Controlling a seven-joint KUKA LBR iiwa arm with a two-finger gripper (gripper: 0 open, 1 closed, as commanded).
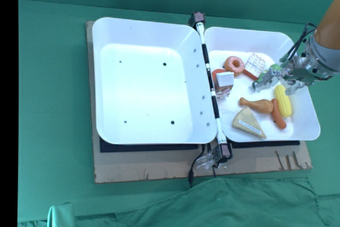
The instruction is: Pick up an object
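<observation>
The right bin (305, 130) holds several toy foods. A pink-orange donut (234, 65) lies next to a clear crinkled packet (255, 64). By the divider stands a red and white block (224, 83). Toward the front lie a drumstick (256, 104), a yellow corn cob (283, 101), an orange carrot (279, 115) and a cheese wedge (248, 124). My gripper (277, 84) hovers over the right half of this bin, just above the corn and right of the packet. Its fingers are spread open with nothing between them.
The left bin (106, 34) sits beside the right one, with a black and white jointed bar (208, 69) along the shared edge. Both bins rest on a cardboard sheet (149, 173) on green cloth. The arm comes in from the upper right.
</observation>
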